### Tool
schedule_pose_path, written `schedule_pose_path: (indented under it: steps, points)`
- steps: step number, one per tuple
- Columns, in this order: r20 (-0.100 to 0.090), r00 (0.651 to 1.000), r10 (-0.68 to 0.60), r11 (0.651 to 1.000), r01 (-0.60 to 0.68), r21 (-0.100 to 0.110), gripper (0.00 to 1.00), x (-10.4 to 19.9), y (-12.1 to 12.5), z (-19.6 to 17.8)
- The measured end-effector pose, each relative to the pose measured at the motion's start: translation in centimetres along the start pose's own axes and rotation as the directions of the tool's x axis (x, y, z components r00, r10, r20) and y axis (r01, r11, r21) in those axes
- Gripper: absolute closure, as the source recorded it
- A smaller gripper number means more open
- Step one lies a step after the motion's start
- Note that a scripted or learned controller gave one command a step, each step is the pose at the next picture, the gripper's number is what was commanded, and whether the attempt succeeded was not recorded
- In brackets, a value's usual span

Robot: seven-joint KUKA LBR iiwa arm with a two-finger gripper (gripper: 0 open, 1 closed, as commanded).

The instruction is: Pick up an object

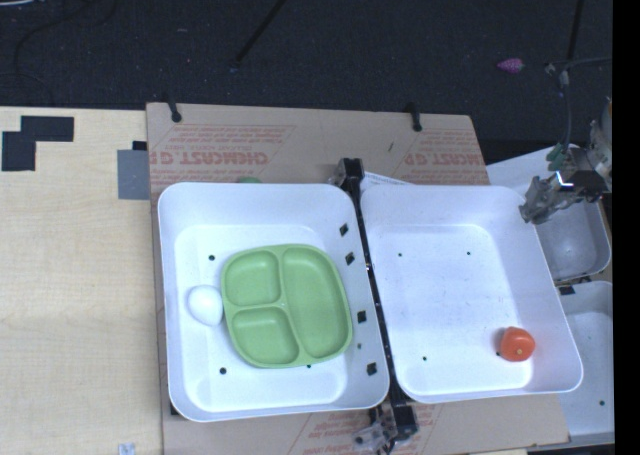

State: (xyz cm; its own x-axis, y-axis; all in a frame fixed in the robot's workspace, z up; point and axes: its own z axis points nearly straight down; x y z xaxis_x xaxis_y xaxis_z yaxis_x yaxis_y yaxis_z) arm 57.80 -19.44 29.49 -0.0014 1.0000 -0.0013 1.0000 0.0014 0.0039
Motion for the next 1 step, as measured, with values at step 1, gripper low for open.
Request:
schedule_pose_path:
  steps: [1]
  points:
    - [-0.003, 1.000, -0.003, 1.000, 0.003, 0.008, 1.00, 5.88, -0.19, 1.26]
